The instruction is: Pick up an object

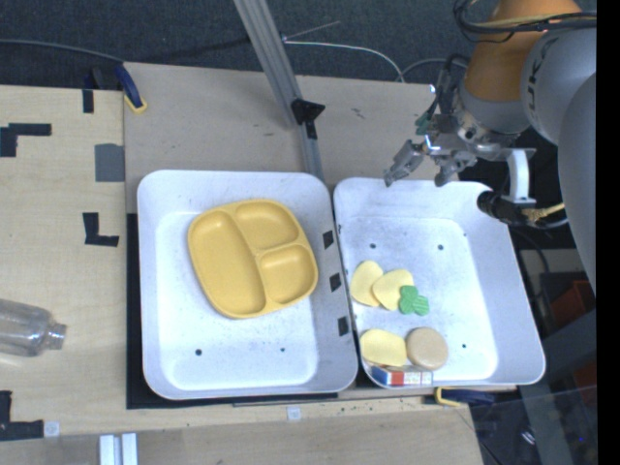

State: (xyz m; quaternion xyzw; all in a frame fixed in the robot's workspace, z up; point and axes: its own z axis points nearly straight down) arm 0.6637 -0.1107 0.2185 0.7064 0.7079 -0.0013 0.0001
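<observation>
Desk [223, 129]: pale wood-toned top, scuffed, lit evenly from above.
Floor [116, 8]: dark blue-grey carpet along the top edge.
Markings: black tape pieces [97, 229] and a grey patch [109, 161] on the desk's left part.
Pole [266, 42]: grey metal bar slanting down to a black clamp [307, 110].
Cables: thin wires [58, 49] trailing over the carpet.
Left edge: a clear plastic bottle [29, 327] lying on its side.

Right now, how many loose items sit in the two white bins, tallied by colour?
Yellow: 4, the divided tray in the left bin, and three flat pieces in the right bin
Green: 1, small piece
Tan: 1, round piece
Total: 6
</observation>
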